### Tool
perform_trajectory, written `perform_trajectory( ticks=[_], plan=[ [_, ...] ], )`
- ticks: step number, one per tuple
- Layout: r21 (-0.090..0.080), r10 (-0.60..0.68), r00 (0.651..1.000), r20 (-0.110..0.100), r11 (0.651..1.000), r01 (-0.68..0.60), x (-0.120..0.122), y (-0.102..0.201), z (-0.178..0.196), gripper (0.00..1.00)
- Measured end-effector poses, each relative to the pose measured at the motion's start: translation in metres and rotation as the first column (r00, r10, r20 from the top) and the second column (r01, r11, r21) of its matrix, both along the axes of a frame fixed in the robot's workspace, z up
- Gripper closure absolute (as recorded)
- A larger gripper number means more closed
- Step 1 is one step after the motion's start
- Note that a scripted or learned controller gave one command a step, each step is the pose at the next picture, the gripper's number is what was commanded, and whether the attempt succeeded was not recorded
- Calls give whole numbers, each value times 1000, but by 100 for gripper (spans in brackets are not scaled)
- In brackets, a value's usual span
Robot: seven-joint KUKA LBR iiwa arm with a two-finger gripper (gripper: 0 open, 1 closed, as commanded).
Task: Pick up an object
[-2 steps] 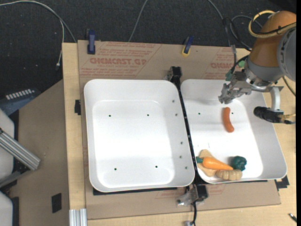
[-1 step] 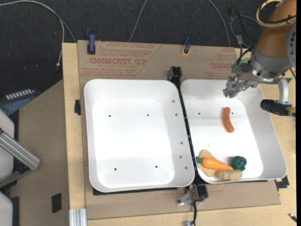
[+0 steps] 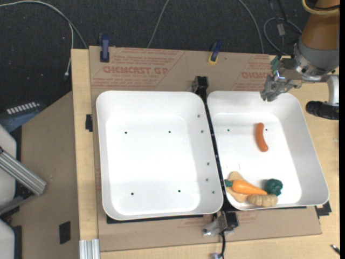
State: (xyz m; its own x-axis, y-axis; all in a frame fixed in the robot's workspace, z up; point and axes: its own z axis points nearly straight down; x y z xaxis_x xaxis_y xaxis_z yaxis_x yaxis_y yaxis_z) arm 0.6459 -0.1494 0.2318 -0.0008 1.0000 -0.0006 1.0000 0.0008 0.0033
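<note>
The gripper [image 3: 271,92] hangs over the far rim of the right bin [image 3: 302,144], with open floor below it; I cannot tell how it is set. The left bin [image 3: 108,144] sits beside it on a cardboard sheet [image 3: 161,69] clipped to the bench. A reddish sausage [image 3: 262,137] lies alone mid-bin; a carrot [image 3: 245,187], a green piece [image 3: 274,186] and a tan piece [image 3: 262,199] crowd the near edge.

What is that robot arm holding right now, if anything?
Nothing. The gripper hangs over the right bin's far edge, with nothing between its fingers; the sausage lies apart in the bin.
</note>
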Motion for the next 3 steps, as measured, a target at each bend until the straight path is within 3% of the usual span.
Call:
perform_trajectory(
  ticks=[1,3],
  plan=[
    [0,-1,1000,0,1000,1,1,0,31,100],
    [1,1,1000,-3,1000,-1,-50,90,23,100]
  ],
)
